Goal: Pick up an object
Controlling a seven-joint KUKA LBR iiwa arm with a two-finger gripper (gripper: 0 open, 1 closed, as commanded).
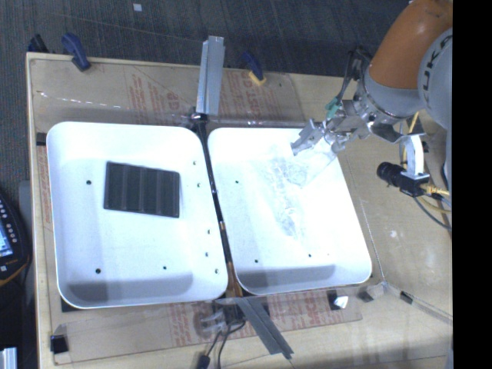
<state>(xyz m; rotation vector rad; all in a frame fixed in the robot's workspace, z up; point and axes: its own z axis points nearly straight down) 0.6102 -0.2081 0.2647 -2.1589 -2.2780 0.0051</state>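
Note:
A dark grey ribbed rectangular pad (142, 189) lies flat in the left bin (69, 148), left of its middle. A clear, crinkled plastic item (286, 184) lies in the right bin (350, 264), running from its upper right toward its middle; it is hard to make out against the white floor. My gripper (319, 138) hovers over the upper right corner of the right bin, right at the top end of the clear item. Whether it touches the item I cannot tell.
A metal bar (210, 75) stands at the back where the two bins meet. Blue clamps (77, 52) hold the board's back edge. A black cylinder (400, 177) hangs off the arm right of the right bin.

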